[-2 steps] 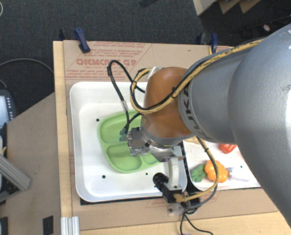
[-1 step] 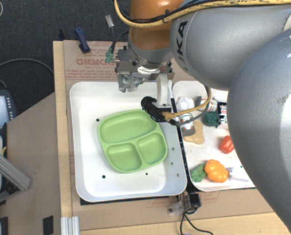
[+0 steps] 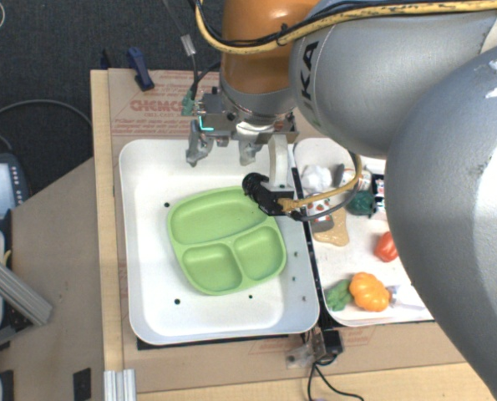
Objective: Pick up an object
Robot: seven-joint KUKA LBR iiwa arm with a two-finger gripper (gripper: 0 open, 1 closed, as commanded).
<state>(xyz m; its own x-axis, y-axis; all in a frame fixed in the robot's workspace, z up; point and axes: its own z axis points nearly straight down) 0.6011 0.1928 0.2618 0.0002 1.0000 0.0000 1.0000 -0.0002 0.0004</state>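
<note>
A light green divided plate [image 3: 225, 241] lies in the left white bin [image 3: 148, 224], turned at an angle. My gripper [image 3: 223, 151] hangs over the far part of that bin, just beyond the plate's far rim. Its two grey fingers [image 3: 199, 149] stand apart with only white bin floor between them, so it is open and holds nothing. The right bin [image 3: 342, 316] holds small items: an orange pepper [image 3: 369, 291], a green piece [image 3: 338, 294], a red piece [image 3: 386, 246], a tan flat piece [image 3: 332, 230] and a white item [image 3: 316, 176].
The big grey arm covers much of the right bin and the upper right of the view. A black and yellow cable [image 3: 302, 200] from the wrist droops over the divider between the bins, next to the plate's far right corner. Cardboard [image 3: 114, 224] borders the bins.
</note>
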